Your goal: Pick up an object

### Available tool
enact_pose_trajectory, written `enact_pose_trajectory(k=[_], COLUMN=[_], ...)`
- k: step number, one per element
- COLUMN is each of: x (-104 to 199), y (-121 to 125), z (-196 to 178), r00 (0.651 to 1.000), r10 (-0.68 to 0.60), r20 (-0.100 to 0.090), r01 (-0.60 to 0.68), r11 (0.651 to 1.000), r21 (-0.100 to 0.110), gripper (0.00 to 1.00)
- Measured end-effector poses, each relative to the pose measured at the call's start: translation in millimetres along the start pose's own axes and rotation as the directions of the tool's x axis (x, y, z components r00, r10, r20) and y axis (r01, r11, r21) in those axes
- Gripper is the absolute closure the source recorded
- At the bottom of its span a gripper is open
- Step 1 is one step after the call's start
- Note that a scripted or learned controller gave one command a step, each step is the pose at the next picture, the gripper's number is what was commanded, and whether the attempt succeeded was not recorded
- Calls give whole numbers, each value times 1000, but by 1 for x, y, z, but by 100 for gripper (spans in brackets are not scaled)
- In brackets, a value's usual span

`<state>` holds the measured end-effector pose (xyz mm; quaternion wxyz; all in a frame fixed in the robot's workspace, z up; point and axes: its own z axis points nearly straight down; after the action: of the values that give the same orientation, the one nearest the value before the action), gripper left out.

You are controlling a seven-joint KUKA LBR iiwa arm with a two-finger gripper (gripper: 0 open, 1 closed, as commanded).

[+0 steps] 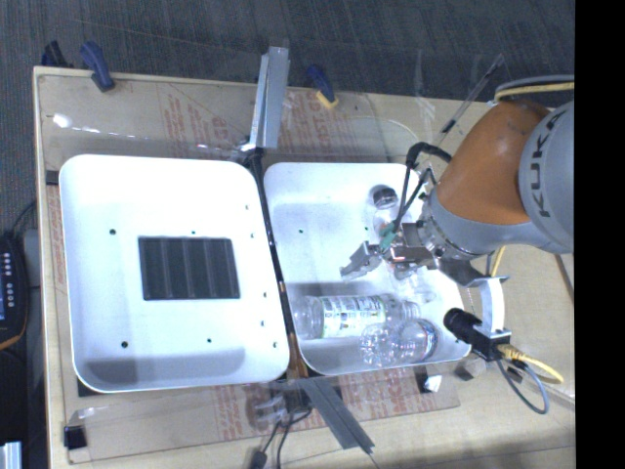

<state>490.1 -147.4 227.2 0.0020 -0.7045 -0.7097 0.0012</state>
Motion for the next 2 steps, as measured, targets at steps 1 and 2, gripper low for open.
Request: enact_pose_trajectory(k=[1, 2], x=[-37, -62], y=[-14, 22], z=[57, 136], r00=[997, 975], r10=[-73, -220], r20=[0, -2], r01=[73, 220], r11=[997, 975], r21=[0, -1], gripper=[0, 0])
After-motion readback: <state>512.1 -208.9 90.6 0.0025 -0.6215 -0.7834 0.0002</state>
